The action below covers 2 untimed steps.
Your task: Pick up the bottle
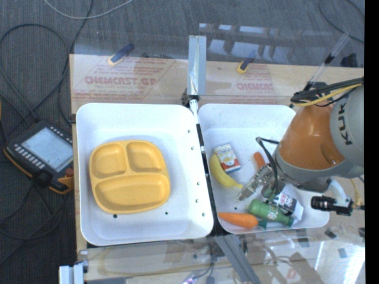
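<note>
Bottle (270, 212) is sitting low in the right bin (237, 120), lying on its side near the front wall, and I am hovering my gripper (256, 185) just above and to its left. I am reading my fingers as spread, with nothing between them, one tip reaching toward the banana (222, 173).

Judging the approach: I am needing to shift toward the bin's front edge and turn the wrist so my fingers straddle the bottle across its narrow width, not along its length. Crowding is making this tricky. A carrot (238, 219) is lying right at the bottle's left end, a small dark-labelled packet (286, 202) is pressing in on its upper right, and a second small carrot (259, 159) is sitting just behind me. I am thinking a descent on the mid-body keeps me off all of them.

Looks-wise, I am seeing a green bottle with a paler band of label, round-bodied, likely smooth plastic and liable to roll under a lopsided squeeze.
</note>
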Each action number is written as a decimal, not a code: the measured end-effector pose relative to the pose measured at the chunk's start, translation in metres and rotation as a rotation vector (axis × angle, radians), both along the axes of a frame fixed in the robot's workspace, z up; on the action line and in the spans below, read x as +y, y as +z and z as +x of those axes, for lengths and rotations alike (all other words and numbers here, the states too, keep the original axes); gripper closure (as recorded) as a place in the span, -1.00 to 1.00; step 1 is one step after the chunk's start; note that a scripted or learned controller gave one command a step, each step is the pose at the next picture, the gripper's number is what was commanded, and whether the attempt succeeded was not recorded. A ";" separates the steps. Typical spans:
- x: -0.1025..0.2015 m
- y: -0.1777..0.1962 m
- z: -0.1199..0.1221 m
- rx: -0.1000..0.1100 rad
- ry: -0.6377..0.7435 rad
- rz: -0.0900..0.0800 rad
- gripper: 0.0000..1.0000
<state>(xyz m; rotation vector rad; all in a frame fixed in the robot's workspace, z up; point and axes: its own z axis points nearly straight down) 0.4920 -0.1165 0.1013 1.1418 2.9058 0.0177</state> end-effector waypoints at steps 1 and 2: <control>0.000 0.000 0.000 0.000 0.000 0.000 -1.00; -0.006 -0.009 0.001 -0.007 0.443 -0.017 -1.00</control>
